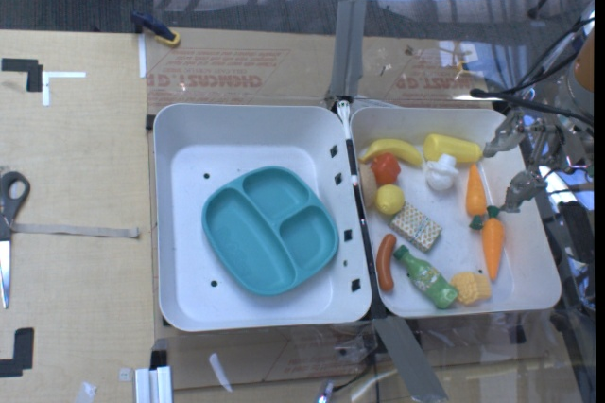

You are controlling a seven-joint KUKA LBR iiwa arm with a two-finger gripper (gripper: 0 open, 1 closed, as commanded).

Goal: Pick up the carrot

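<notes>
- Two shallow white bins side by side on a bench: left bin (170,231) holding a teal divided plate (271,229), right bin (544,250) crowded with toy food.
- Carrot (492,245) lying lengthwise near the right bin's 3 o'clock wall, green top toward 12 o'clock; bare white floor left of it, little room on the wall side.
- Gripper (511,167) poised over the right bin's 2 o'clock corner, fingers spread apart with nothing between them, lower fingertip (516,194) just beyond the carrot's green top.
- A second orange piece (475,190) at 11 o'clock from the carrot, almost touching its leaves.
- Corn cob (474,288) just past the carrot's tip at 6 o'clock, beside a green bottle (426,277).
- Farther toward 9 o'clock: checkered block (416,227), sausage (386,261), lemon (389,199), tomato (385,168), banana (392,150).
- Scissors (8,231) on the pale bench at far 9 o'clock.
</notes>
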